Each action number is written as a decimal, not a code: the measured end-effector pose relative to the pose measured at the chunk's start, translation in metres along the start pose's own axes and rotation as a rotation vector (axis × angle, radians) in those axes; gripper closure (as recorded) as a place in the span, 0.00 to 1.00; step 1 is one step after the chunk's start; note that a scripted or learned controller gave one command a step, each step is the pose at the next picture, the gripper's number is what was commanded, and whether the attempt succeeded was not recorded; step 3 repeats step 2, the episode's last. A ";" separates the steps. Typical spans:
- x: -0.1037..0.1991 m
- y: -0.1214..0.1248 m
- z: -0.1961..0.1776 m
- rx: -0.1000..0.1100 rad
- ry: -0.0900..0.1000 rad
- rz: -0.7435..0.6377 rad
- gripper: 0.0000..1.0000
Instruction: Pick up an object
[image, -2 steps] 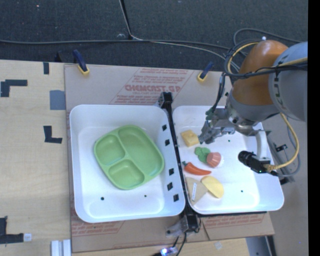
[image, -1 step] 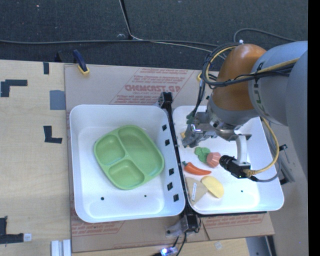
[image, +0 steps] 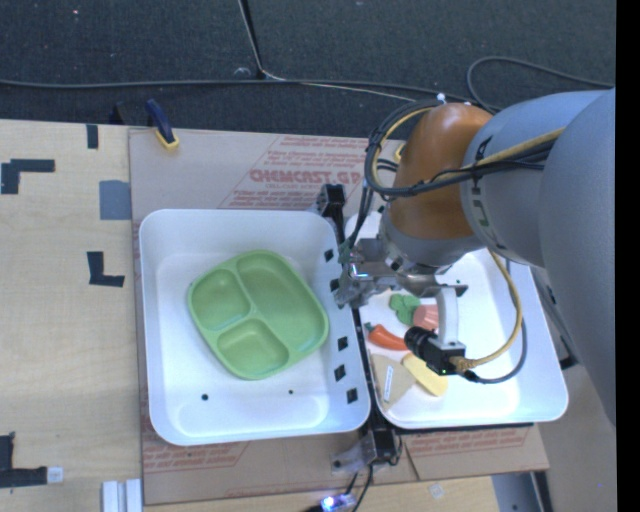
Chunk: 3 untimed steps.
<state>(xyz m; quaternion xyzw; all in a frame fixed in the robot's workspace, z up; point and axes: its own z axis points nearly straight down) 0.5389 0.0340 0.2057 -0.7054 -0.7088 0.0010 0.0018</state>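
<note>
Your gripper (image: 425, 315) hung low over the right bin (image: 520, 400), near its left wall, and whether it was wide, narrow or holding anything could not be told, since the wrist and cabling covered it. Right around it lay a cluster of small toys: a green piece (image: 404, 305) and a pinkish-red piece (image: 425, 318) at its centre, an orange carrot-like piece (image: 386, 339) at eight o'clock, a yellow block (image: 428, 379) at six o'clock and a pale tan wedge (image: 396, 381) at seven o'clock. None of them could be seen lifted. The arm (image: 520, 180) ran off toward two o'clock. At nine o'clock, in the left bin (image: 160, 300), a green divided plate (image: 258, 312) lay flat, well apart from the toys.
</note>
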 end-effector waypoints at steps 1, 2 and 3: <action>0.051 -0.009 -0.001 -0.001 0.001 -0.002 1.00; 0.048 -0.008 -0.002 -0.001 -0.001 0.003 0.00; 0.048 -0.008 -0.002 -0.001 -0.001 0.003 0.00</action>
